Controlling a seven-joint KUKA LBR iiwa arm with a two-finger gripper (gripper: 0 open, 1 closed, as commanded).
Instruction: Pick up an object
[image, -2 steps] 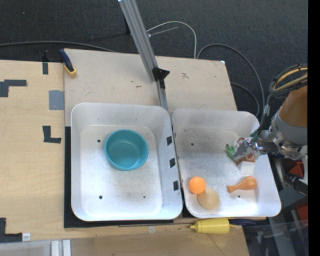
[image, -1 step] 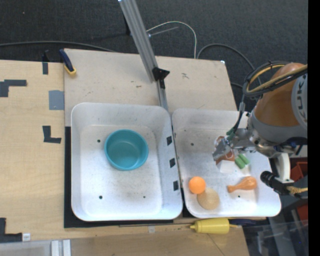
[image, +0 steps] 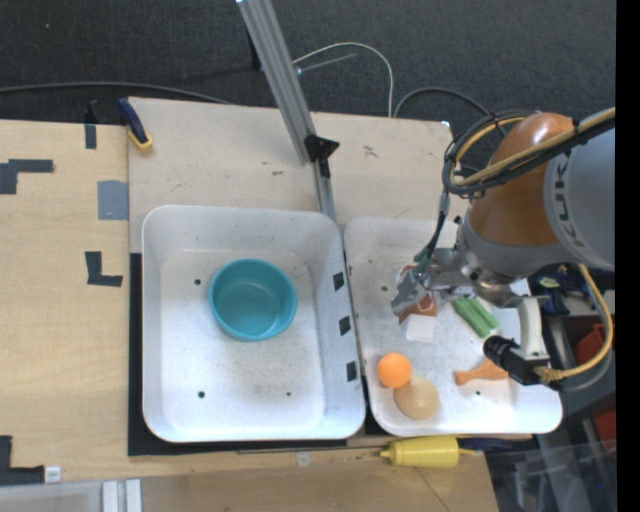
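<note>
Camera view: the desk (image: 230, 150) carries two shallow white bins side by side. The left bin (image: 170, 300) holds one item, a teal bowl (image: 252, 299), standing upright near the bin's middle. The right bin (image: 375, 250) holds five loose items. One orange ball (image: 394, 370) lies near the bin's front left; one tan rounded object (image: 417, 399) lies just beside it, toward the front edge, and the two appear to touch. One green cylindrical object (image: 475, 316) lies tilted near the bin's middle right. One small orange object (image: 478, 375) lies near the front right. One block, reddish-brown above and white below (image: 420, 315), lies directly under the pincer. One grey arm (image: 590, 200) with one orange band (image: 520, 185) reaches in from the right over the right bin. The pincer (image: 412, 292) is down at the block; whether its fingers are wide, narrow or closed on the block cannot be told from this angle. One yellow object (image: 425, 452) lies on the desk in front of the right bin, outside it. One metal pole (image: 285, 80) rises at a slant behind the bins.
</note>
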